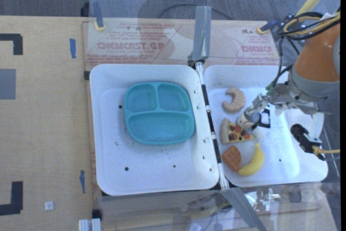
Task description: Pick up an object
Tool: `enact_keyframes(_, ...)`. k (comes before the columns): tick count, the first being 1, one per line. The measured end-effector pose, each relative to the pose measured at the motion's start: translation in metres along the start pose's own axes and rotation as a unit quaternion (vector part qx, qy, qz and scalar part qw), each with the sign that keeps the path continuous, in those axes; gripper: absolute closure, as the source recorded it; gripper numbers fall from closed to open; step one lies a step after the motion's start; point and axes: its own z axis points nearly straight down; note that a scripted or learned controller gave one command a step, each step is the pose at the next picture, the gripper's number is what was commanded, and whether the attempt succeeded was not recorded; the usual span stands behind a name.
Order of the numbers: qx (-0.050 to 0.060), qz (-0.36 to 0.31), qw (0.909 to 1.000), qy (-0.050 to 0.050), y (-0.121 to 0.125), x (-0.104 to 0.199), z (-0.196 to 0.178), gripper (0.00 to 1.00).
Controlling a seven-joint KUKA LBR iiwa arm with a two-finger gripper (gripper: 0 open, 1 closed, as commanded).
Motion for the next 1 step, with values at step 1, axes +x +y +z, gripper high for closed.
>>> enact_keyframes(1, -0.008, -0.018, 0.9998, -0.001, 0.0076, 0.0026, 0.0132, 0.00)
